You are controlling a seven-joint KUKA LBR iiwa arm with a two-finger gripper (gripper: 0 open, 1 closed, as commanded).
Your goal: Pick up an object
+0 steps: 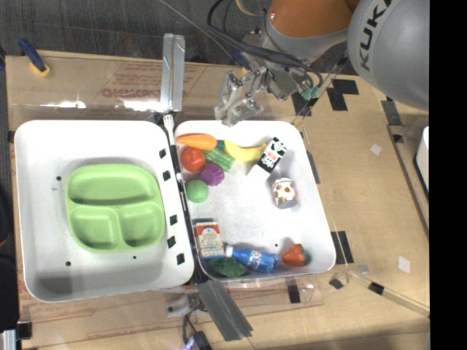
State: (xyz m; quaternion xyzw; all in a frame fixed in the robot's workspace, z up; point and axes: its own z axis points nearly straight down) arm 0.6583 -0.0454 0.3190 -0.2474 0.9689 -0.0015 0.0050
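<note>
Camera view: hand [235, 105] above right bin's [310, 195] far rim, finger state unclear; banana [244, 150] lengthwise left-right.

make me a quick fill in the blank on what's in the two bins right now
1. The green three-compartment plastic tray lies in the ____ white bin.
2. The yellow toy banana lies beside the ____ toy carrot.
3. The blue plastic bottle lies near the right white bin's ____ edge.
4. The metal pincer hangs over that bin's ____ rim.

Missing words: left; orange; near; far
</note>
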